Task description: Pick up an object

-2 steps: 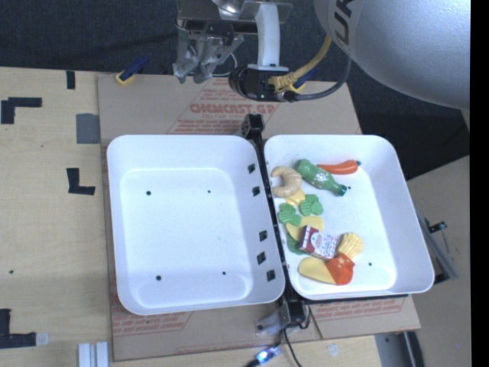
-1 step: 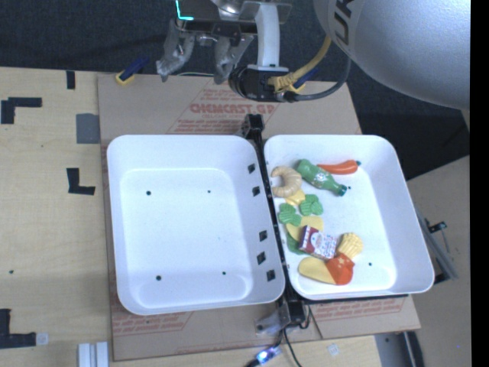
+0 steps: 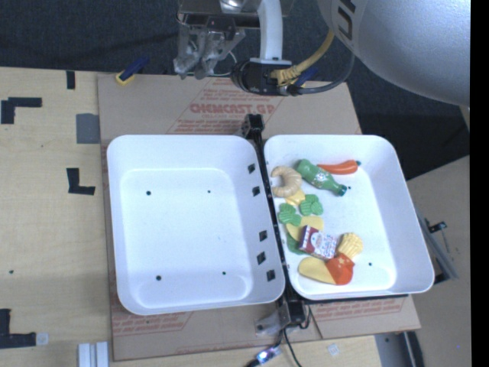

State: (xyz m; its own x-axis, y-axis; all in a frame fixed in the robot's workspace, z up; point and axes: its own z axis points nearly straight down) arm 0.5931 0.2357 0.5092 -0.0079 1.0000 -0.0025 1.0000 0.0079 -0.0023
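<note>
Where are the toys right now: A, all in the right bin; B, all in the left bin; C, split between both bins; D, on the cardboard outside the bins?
A: the toys, such as the green bottle and the red pepper, all lie in the right bin, clustered toward its left side.

I see gripper [image 3: 200, 58] up high at top of view, pointing down, nothing between fingers [image 3: 186, 61]. Wrist assy directly above it; big grey arm link [image 3: 405, 29] sits off to gripper's right.
</note>
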